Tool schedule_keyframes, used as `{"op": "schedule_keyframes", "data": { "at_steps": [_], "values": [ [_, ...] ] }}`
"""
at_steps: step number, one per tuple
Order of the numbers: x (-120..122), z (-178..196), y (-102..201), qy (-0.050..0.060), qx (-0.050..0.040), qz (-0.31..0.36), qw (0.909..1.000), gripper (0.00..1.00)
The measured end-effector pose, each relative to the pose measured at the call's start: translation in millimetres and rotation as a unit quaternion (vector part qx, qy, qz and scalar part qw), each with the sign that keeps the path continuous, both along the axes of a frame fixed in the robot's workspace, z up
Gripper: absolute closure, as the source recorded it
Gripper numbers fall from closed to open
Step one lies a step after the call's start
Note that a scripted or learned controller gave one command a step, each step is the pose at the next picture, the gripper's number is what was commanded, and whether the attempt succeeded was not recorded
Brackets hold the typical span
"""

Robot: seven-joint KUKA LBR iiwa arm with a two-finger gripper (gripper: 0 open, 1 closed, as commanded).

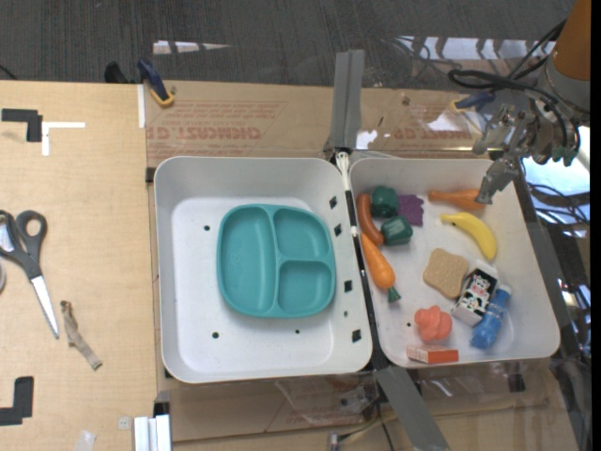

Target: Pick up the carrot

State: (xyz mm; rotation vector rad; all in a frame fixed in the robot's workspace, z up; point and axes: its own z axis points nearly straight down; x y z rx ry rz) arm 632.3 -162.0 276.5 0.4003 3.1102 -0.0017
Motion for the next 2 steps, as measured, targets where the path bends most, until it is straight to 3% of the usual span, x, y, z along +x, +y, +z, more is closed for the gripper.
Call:
{"op": "schedule_keyframes", "data": {
  "at_steps": [1,2],
  "values": [
    [12.7,-30.5,14.9,0.002,0.0004,0.02,0.9998,0.0],
    [13.3,-42.2,17.6,0.001,0.0007,-0.043,0.9991,0.0]
  ]
}}
